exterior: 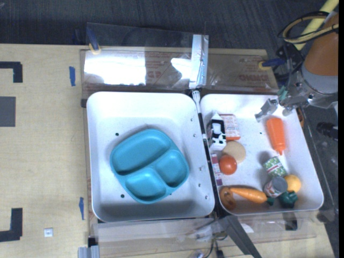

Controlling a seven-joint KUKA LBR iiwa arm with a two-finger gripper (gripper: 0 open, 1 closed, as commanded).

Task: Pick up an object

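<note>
- My pincer (267, 110) hangs over the right bin's (252, 102) far right corner; whether it is spread or pressed together, I cannot tell.
- Orange carrot (277, 135): just beside it, near the right wall.
- Blue divided tray (149, 164): centre of the left bin (102, 144).
</note>
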